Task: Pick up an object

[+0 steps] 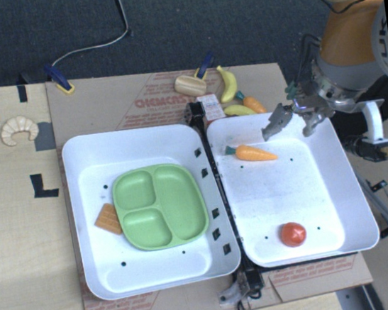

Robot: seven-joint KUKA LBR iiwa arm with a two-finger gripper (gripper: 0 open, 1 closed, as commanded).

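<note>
A: Carrot (pixel 254 153) is lying just below-left of the gripper (pixel 292 123); fingers are being held open, nothing between them.
B: Descent should be centred across its narrow width.

Tabletop (pixel 19 232): pale wood-tone surface, marked with short black tape strips at the left side. A brown cardboard sheet (pixel 136 101) with red printed lettering lies on it beneath the bins; two blue clamps (pixel 59 78) sit at the sheet's far edge. Beyond the far edge, a dark blue-black carpeted floor (pixel 217 11) spans the top of the view. A thin white cable (pixel 117 25) runs across that floor and ends near the left clamp. Lighting even and diffuse, soft shadows only. Dark cables and a connector (pixel 239 296) hang at the near edge, between the bins.
</note>
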